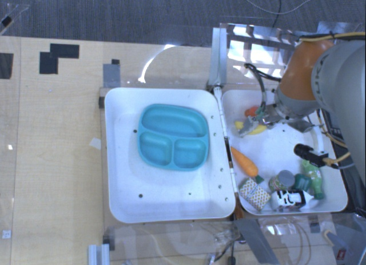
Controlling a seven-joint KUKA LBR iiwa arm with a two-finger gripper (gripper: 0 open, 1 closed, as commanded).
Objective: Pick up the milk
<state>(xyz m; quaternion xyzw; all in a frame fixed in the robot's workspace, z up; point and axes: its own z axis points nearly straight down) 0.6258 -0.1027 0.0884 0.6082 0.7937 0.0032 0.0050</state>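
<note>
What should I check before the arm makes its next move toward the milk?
1. Milk found: cannot tell. The black-and-white carton at the near edge of the right bin looks likeliest.
2. Gripper above the carton: not ok. The gripper is in the far left part of that bin, by small yellow and red items.
3. Free space around the carton: not ok. The can, green bottle and patterned box crowd it.
4. Carton upright: cannot tell.
5. Gripper carries nothing: cannot tell.
</note>
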